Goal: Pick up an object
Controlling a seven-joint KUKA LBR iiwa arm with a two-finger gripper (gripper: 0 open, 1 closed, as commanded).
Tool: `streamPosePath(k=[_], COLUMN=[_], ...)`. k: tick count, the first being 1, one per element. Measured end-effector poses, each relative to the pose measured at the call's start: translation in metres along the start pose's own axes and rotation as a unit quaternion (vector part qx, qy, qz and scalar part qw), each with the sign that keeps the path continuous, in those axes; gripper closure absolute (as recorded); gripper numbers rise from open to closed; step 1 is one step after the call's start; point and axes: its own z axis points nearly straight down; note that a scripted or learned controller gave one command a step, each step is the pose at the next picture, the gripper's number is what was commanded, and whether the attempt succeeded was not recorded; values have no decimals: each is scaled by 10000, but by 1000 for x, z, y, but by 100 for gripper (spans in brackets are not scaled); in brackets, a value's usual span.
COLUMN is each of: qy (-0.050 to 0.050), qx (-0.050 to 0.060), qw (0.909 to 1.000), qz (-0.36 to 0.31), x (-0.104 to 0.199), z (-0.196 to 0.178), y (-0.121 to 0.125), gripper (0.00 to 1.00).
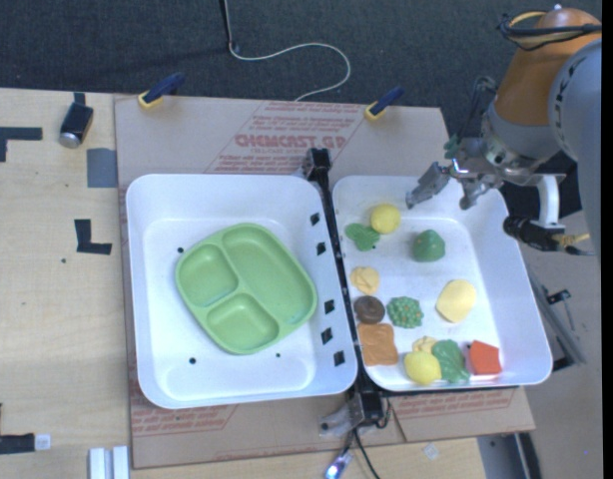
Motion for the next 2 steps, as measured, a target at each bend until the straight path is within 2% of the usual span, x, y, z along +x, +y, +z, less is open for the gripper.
streamPosePath(k=[1, 2], qy=[22, 0], qx=[51, 4], qw=[10000, 10000], qz=[-16, 3], x=[63, 69], z=[70, 108], y=[-45, -86], gripper=[0, 0])
